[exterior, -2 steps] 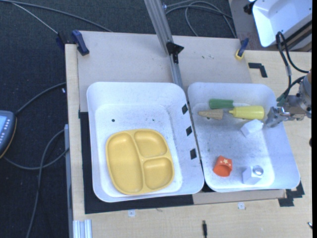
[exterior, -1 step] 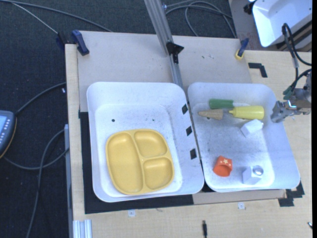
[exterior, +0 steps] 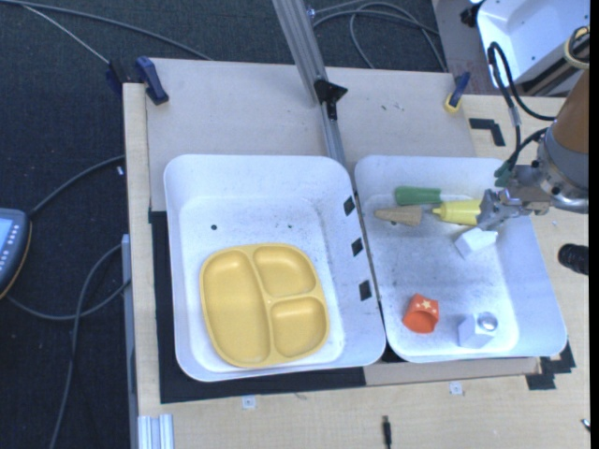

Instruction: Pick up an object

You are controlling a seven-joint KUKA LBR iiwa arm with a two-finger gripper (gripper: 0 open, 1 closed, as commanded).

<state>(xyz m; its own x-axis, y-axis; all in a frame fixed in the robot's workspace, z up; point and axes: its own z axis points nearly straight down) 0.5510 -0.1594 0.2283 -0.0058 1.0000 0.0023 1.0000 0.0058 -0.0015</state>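
Gripper over right bin, upper right of frame; jaw state cannot be told.

Gripper [exterior: 493, 211] sits just beside the yellow object [exterior: 456, 213] and above a white block [exterior: 476, 242]. Same right bin [exterior: 533, 279]: green cylinder [exterior: 417, 195], tan piece [exterior: 400, 216], orange cup [exterior: 421, 313], grey block [exterior: 477, 329]. Left bin [exterior: 187, 185]: yellow divided tray [exterior: 265, 303].
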